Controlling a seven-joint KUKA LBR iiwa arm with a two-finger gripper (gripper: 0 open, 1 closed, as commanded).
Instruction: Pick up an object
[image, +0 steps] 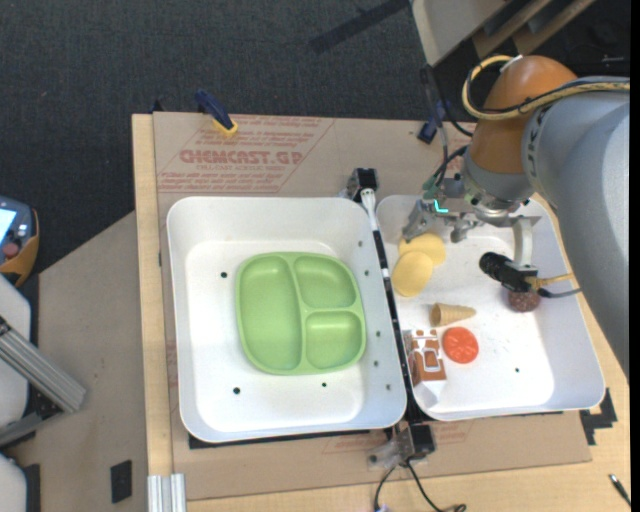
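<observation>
The right bin (560, 385) holds several small things. A pale yellow rounded piece (421, 248) lies at its upper left, and a yellow ball-like piece (411, 274) touches it just below. An orange cone (452, 314) lies on its side at mid-bin. A red tomato-like disc (461, 346) sits below the cone, beside a brown and white block (427, 358). A small dark brown lump (522, 298) rests to the right. My gripper (441, 220) hangs over the bin's upper left, right above the pale yellow piece.
The left bin (190, 330) carries a green divided plate (300, 312). A black divider rail (380, 270) runs between the bins. The grey arm (590, 180) covers the right bin's upper right corner. Cardboard (250, 150) lies under both bins.
</observation>
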